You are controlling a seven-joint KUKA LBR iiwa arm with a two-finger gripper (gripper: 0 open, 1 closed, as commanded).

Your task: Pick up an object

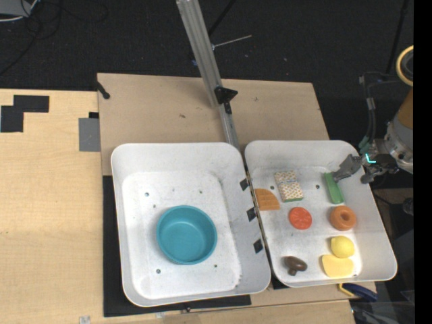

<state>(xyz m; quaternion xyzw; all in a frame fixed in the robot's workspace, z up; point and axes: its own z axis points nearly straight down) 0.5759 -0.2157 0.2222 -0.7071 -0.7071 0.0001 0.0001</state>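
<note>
The left bin's [135, 285] near rim holds a teal bowl [187, 233]. The right bin [317, 150] carries a green block [333, 188] by its far-right wall, the end effector [356, 167] just beside it, grip state indiscernible. Pale wooden desk [47, 208] spreads left; dark floor [101, 25] beyond.

Green bar [333, 188], orange ring [343, 217], red ball [300, 218], yellow lemon [342, 246] loose in right bin [317, 155].
</note>
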